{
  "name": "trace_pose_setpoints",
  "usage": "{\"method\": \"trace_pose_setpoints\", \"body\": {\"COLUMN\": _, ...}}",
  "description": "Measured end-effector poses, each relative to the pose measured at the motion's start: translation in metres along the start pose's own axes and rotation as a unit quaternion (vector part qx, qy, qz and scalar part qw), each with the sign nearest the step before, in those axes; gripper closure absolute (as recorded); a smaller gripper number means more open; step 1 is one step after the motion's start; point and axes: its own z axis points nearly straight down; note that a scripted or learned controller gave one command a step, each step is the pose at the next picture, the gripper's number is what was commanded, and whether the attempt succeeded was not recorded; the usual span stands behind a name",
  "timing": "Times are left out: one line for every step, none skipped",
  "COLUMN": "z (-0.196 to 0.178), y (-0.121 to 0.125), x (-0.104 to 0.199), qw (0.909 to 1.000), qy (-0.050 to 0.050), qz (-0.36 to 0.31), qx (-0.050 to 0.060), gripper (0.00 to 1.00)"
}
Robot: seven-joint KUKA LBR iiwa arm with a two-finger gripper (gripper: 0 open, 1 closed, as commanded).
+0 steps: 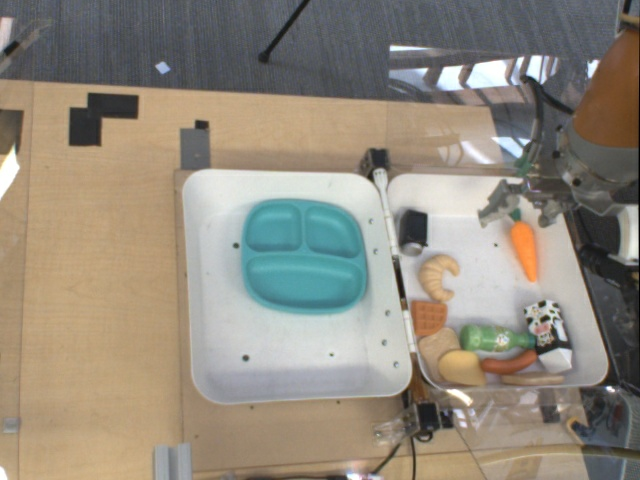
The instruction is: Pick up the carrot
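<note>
The orange carrot lies in the right bin, near its right wall, with its green top pointing toward the back. My gripper hangs just over that green end, below the arm's orange band. Its fingers stand spread apart on either side of the carrot top, and the gripper is open. The carrot's orange body lies in front of the fingers and is not between them.
The right bin also holds a black block, a croissant, a waffle, a green bottle, a sausage and a cow-patterned carton. A teal divided plate sits in the left bin.
</note>
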Motion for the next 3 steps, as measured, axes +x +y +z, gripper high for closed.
{"method": "trace_pose_setpoints", "body": {"z": 0.115, "y": 0.021, "x": -0.049, "qw": 0.9997, "qy": 0.000, "qz": -0.022, "qx": 0.006, "gripper": 0.00}}
{"method": "trace_pose_setpoints", "body": {"z": 0.146, "y": 0.035, "x": -0.074, "qw": 0.9975, "qy": -0.002, "qz": -0.070, "qx": -0.005, "gripper": 0.00}}
{"method": "trace_pose_setpoints", "body": {"z": 0.137, "y": 0.036, "x": -0.072, "qw": 0.9974, "qy": -0.002, "qz": -0.072, "qx": -0.006, "gripper": 1.00}}
